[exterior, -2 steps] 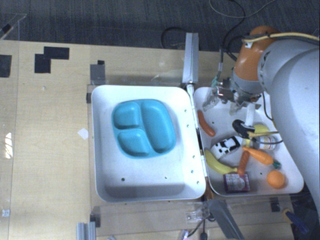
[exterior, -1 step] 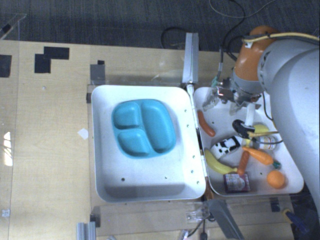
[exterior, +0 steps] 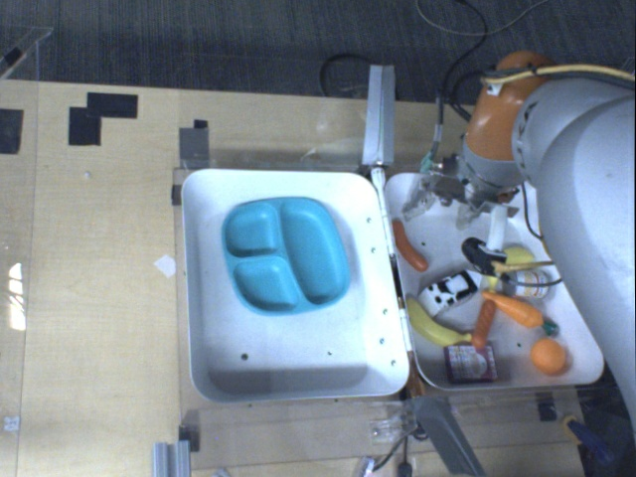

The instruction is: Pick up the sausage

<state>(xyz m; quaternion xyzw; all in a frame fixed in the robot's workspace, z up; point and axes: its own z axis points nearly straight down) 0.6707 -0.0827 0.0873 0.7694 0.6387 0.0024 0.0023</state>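
I work in a robot laboratory, not in a home or a kitchen. My table (exterior: 89,296) is a pale wooden board with black squares (exterior: 99,117) fixed on it, and metal brackets (exterior: 379,117) hold two shallow white bins (exterior: 199,266) exactly side by side. Loose cables (exterior: 452,8) lie on the dark grey carpet (exterior: 199,18) behind the table. My own arm (exterior: 581,177) is large and grey with an orange band. The food in the right bin (exterior: 586,366) looks like plastic toys, for example a banana (exterior: 437,326) and a carrot (exterior: 512,308), and the blue divided plate (exterior: 286,253) in the left bin is a test object too.
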